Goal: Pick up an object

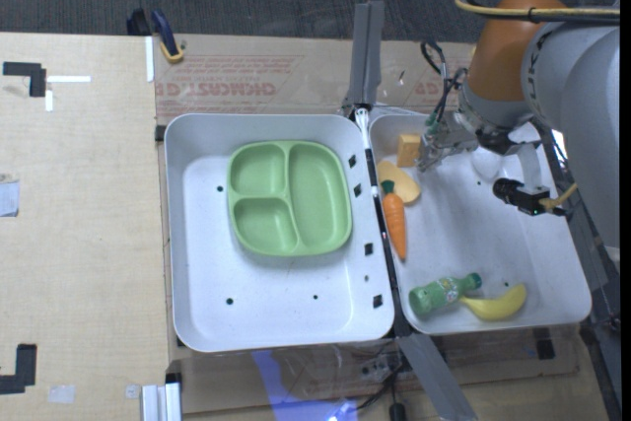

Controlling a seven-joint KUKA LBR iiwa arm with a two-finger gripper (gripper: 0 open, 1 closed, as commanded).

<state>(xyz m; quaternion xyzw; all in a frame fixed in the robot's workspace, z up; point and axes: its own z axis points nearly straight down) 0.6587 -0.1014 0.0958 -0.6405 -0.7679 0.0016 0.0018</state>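
My end effector (431, 149) sits low at the right bin's (552, 256) eleven o'clock corner, beside the yellow block (408, 150). Nothing is lifted yet. I cannot tell my grip.

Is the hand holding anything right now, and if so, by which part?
It cannot be told. The hand is low in the right bin, beside the yellow block, but this view does not show anything between its fingers.
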